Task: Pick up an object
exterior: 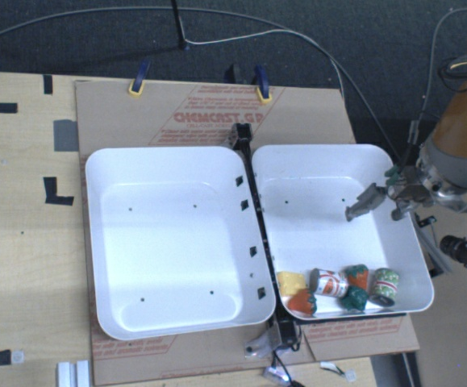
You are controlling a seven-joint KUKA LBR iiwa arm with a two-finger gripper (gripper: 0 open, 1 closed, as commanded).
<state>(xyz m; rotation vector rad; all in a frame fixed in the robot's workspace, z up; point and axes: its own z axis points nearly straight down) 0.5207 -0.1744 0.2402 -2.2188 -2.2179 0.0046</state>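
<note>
My gripper [376,208] hangs over the right side of the right bin [314,168], reaching in from the right with its fingers apart and nothing between them. Several small objects lie in a cluster along that bin's front wall, well below the gripper: a yellow piece [291,281], a red-orange piece [302,301], a white and red can [327,283] on its side, a teal piece [354,299], a red and green piece [359,276] and a green and white piece [386,281].
The left bin [168,240] sits beside the right one, joined by a black divider [253,224]. Both rest on a cardboard sheet [209,115] held by two clamps at the back. Cables run across the dark floor behind.
</note>
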